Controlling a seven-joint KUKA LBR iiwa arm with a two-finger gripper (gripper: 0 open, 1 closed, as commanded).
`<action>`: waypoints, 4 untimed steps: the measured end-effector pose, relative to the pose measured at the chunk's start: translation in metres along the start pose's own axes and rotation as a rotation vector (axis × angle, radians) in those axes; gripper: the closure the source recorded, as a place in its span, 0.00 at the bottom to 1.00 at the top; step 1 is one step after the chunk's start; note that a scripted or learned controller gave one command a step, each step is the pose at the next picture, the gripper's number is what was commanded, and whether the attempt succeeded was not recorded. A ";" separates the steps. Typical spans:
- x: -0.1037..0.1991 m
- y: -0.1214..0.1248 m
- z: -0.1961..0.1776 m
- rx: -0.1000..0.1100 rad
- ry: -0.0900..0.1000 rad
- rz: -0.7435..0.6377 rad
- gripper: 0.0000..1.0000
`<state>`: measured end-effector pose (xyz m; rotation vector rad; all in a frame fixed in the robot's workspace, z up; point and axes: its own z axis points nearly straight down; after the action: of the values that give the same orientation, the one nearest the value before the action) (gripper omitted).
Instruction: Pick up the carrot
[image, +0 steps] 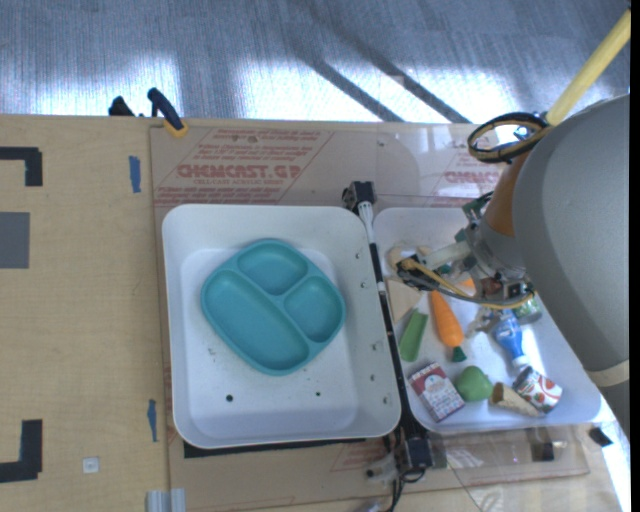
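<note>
Grey arm (590, 220) above orange, green-tipped carrot (446, 320)

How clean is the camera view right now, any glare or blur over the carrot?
Camera view: the carrot is fairly sharp and glare-free in the right bin; bright patches wash out the grey floor at the top; the arm looms large and soft on the right; the teal divided plate is evenly lit.

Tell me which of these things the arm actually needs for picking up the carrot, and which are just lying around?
Needed:
carrot, in the right bin
gripper, above that bin

Lying about:
teal divided plate in the left bin
green pepper-like piece
green ball
red and white box
blue bottle
</note>
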<state>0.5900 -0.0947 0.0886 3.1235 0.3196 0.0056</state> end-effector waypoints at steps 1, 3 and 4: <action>-0.045 -0.008 -0.001 0.004 0.002 0.002 0.00; -0.019 -0.032 -0.100 0.004 0.002 -0.076 0.00; -0.057 -0.086 -0.095 0.011 -0.012 -0.002 0.00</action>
<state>0.5160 -0.0221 0.1833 3.1326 0.3243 -0.0147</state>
